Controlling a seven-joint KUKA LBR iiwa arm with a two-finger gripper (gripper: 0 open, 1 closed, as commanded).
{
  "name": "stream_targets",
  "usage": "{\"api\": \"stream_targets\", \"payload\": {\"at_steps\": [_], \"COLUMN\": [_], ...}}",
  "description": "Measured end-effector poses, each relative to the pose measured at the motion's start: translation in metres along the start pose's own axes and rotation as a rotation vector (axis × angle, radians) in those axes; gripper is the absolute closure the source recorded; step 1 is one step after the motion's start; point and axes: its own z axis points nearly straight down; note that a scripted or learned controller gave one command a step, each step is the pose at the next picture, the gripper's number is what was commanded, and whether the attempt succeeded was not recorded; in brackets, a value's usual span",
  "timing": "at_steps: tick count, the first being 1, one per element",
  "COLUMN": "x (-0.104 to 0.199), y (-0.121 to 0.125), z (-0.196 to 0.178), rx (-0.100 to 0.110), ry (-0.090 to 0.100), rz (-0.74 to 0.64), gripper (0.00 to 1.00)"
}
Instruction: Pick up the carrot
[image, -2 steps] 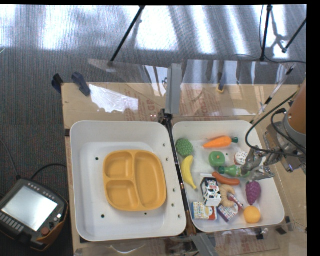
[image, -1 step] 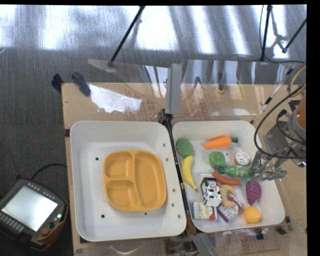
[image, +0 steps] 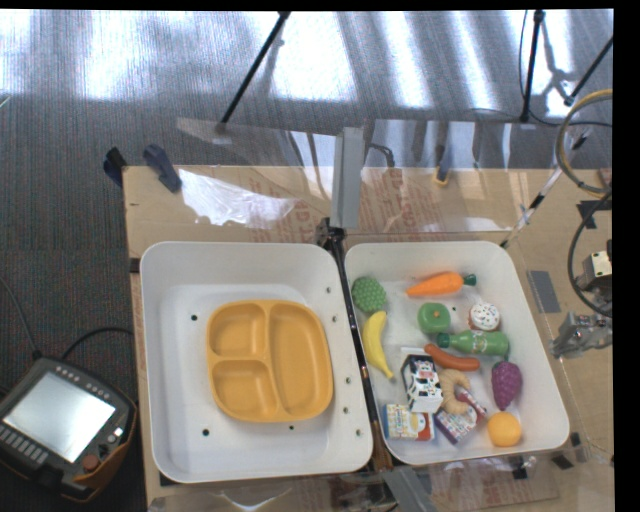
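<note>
Near right bin's far wall (untouched): carrot (image: 440, 285)

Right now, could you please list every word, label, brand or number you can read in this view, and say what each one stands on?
No text can be read in this view.
Milk carton: cow print, any lettering too small.
Small box: printed face, blurred.
Packet: printed face, blurred.
Green bottle: no readable label.
Handheld screen: glare, nothing legible.
Bench board: faint reddish marks, too blurred to read.
</note>
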Motion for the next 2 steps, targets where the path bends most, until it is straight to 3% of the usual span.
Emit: {"api": "stream_targets", "payload": {"at_steps": [1, 2], "x": [-0.058, -0.056], "y": [0.033, -0.021], "z": [0.114, 0.082], "rx": [-0.013, 0.000], "ry": [-0.003, 0.001], "rz": [-0.094, 0.051], "gripper": [1.00, 1.00]}}
